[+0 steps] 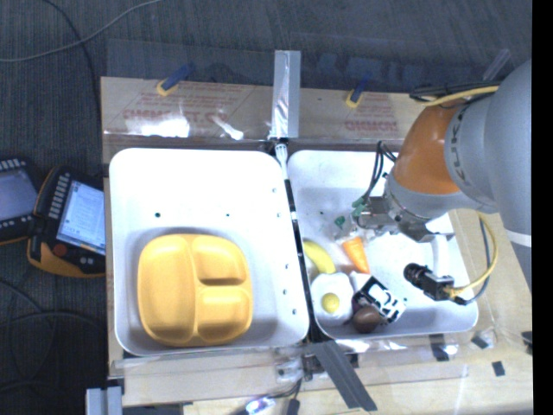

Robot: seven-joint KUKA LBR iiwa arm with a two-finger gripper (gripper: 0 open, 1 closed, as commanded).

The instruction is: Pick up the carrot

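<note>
The carrot (354, 252) is a small orange cone with a green top, lying in the middle of the right bin (449, 318). It points toward the bin's front. My gripper (368, 218) hangs just above and slightly right of the carrot's green end, under the grey and orange wrist. The wrist hides most of the gripper, and whether it touches the carrot is unclear.
A yellow banana (314, 256), a fried egg (331, 302), a black-and-white object (381, 299) and a brown item (365, 319) crowd the right bin's front left. A yellow divided plate (196, 286) lies in the left bin (199, 180). A black cable connector (429, 281) hangs right of the carrot.
</note>
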